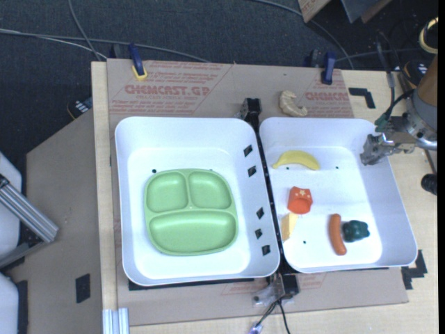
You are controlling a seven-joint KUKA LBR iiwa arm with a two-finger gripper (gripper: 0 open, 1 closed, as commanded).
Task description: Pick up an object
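Sausage (336, 234) and broccoli (357, 231) lie well below-left of your gripper (372, 149), finger state indiscernible. Choose the banana (297, 161), just left; descend centred.

Probably a robotics lab: clamped cardboard bench (174, 89), loose cables (76, 12), dark carpet (42, 82).
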